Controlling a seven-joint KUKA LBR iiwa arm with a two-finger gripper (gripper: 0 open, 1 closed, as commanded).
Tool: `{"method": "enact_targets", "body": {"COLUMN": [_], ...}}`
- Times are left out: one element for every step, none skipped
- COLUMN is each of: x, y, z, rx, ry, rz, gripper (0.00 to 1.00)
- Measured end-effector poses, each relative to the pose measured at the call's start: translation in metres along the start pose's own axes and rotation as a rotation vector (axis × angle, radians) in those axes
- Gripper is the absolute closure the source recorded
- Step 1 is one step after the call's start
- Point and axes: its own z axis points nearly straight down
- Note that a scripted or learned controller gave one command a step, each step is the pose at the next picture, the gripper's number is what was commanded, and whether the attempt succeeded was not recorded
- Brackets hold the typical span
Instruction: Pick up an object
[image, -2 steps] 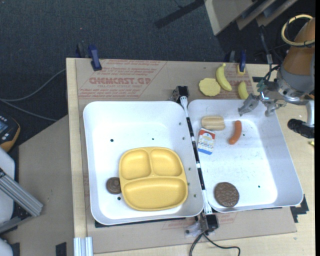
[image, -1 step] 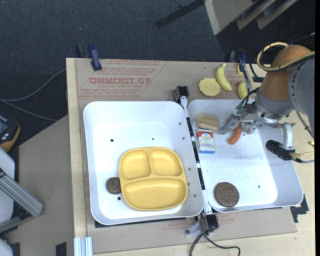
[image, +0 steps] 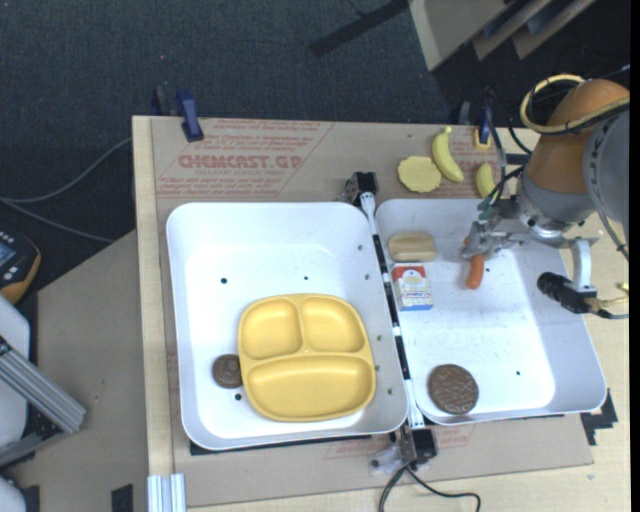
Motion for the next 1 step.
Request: {"method": "enact_targets", "body": {"x": [0.0662], "y": [0.0241], "z": [0.0129], "rx": [0.018], "ry": [-0.001], "rz": [-0.002], "gripper": [1.00]}}
